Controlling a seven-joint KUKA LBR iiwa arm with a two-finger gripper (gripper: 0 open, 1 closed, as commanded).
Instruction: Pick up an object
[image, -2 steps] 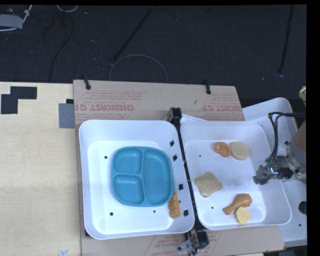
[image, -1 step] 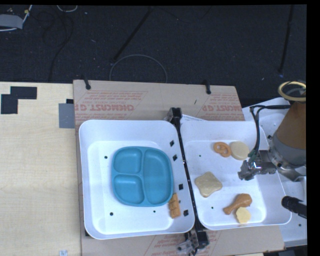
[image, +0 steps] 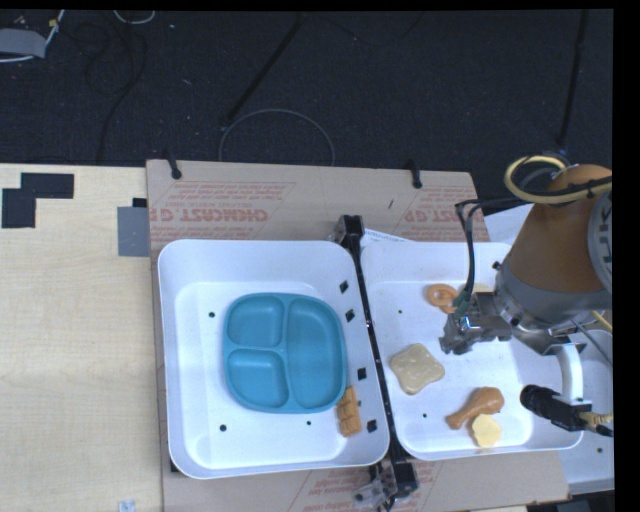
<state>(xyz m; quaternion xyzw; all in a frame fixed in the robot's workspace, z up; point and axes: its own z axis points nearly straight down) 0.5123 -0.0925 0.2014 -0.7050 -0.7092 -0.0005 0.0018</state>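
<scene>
Gripper (image: 458, 335): low over the right bin, between the small orange piece and the pale flat piece; nothing shows between its fingertips, and whether they stand apart or together cannot be told from this slant.
Arm (image: 555, 245): reaches in from the right, orange band and grey wrist bulking above the bin's right part, the tool end pointing down and toward the divider.
Bench (image: 70, 330): pale wood, bearing both bins on a cardboard sheet.
Left bin (image: 190, 290): holds a blue divided plate (image: 285, 352) near its middle and a small orange-brown food toy (image: 348, 412) just beside the plate's lower right corner.
Right bin (image: 420, 440): holds the likely targets, all well within reach.
Pale flat piece (image: 416, 368): just below and left of the tool, near it but apart.
Drumstick toy (image: 477, 406): lower in the bin, touching or just beside a small yellow round piece (image: 487, 431).
Small orange piece (image: 441, 295): just above and left of the tool.
Step in hand: judged an approach or hover before any grasp; no object lifted.
Next move: probably settle on one piece, centre over it, descend with fingers spread, then close; the pale flat piece may be hard to pinch because it lies low.
</scene>
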